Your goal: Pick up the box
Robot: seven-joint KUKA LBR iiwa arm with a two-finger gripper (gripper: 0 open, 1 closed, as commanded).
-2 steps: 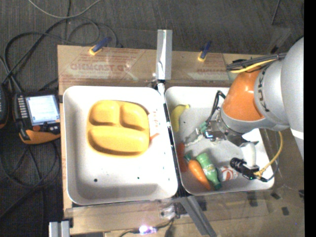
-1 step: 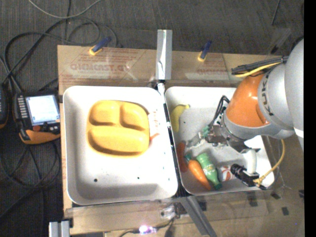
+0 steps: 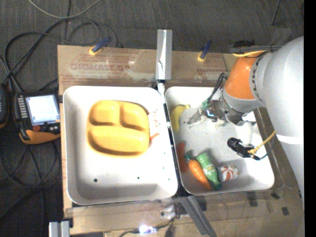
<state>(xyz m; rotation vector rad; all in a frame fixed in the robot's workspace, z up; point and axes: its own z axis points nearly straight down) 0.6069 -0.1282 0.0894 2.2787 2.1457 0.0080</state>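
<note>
A thin white box with red print [image 3: 155,125] leans on edge against the right wall of the left bin [image 3: 79,181], beside the yellow plate. My gripper [image 3: 195,118] is low in the upper part of the right bin [image 3: 264,174], just right of a yellow banana [image 3: 177,116]. It is about a hand's width right of the box, across the wall between the bins. Nothing shows in its grasp.
A yellow divided plate [image 3: 118,127] fills the middle of the left bin. In the right bin's lower half lie a carrot [image 3: 197,171], a green bottle [image 3: 208,164], a small can [image 3: 228,172] and a red piece [image 3: 181,158]. A black cable plug [image 3: 237,145] hangs below the wrist.
</note>
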